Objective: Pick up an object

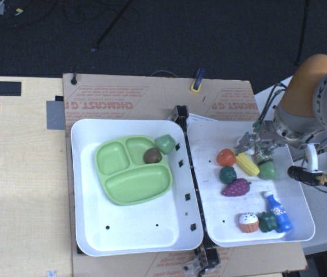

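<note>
At the near edge a brown cardboard sheet (169, 94) lies under two white bins. It sits on a pale wood counter (19, 183).

The right bin (212, 224) holds small toys. Nearest, by its front wall, stand a cupcake (248, 222), a dark green toy (267, 221) and a blue bottle (277, 211). They are close together. The floor to the left of the cupcake is bare white.

Farther back lie purple grapes (236, 187), a teal toy (228, 174), a red ball (226, 157), a yellow corn (247, 164) and a green ball (266, 169). They bunch up near the middle, and each lies just beside the next.

The tool (257, 145) hangs low over the corn and the green ball. I cannot tell how wide it is, and I see no toy in it. The grey arm with its orange band (304, 85) comes in from the right.

The left bin (128, 235) has a green tray (133, 180) with three parts. A brown ball (152, 155) sits in the tray's back right part. A pale green block (165, 143) rests at the tray's far right corner. The front of this bin is open white floor.

Past the cardboard is a yellow clip (196, 84), then dark carpet (151, 27) with black cables.
</note>
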